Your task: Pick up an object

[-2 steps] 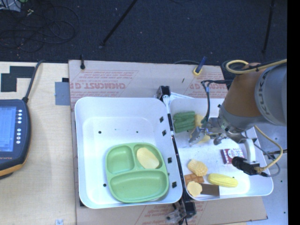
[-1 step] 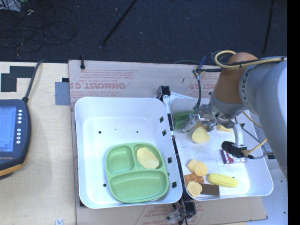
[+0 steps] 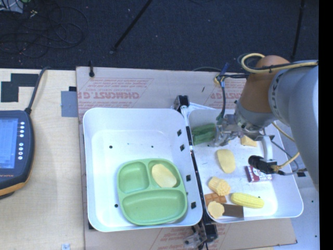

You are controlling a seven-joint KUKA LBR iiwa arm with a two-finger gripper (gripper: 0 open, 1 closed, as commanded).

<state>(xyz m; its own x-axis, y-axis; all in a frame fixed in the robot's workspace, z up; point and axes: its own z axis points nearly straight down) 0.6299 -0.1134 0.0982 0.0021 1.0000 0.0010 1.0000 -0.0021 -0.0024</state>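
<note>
My gripper [image 3: 225, 134] is low over the back of the right bin [image 3: 291, 204], right beside a green object [image 3: 202, 134] that lies against the bin's left wall. A pale yellow piece [image 3: 226, 160] lies just in front of the gripper. A small yellow wedge [image 3: 248, 141] shows on the gripper's right side. Nothing can be seen held.
Further forward in the right bin lie a short corn piece [image 3: 219, 185], a corn cob [image 3: 246, 200], a brown block [image 3: 232, 211], a round yellow item [image 3: 215, 209] and a red-and-white packet [image 3: 257, 176]. The left bin [image 3: 104, 134] holds a green divided plate [image 3: 151, 204] with a yellow item [image 3: 164, 175].
</note>
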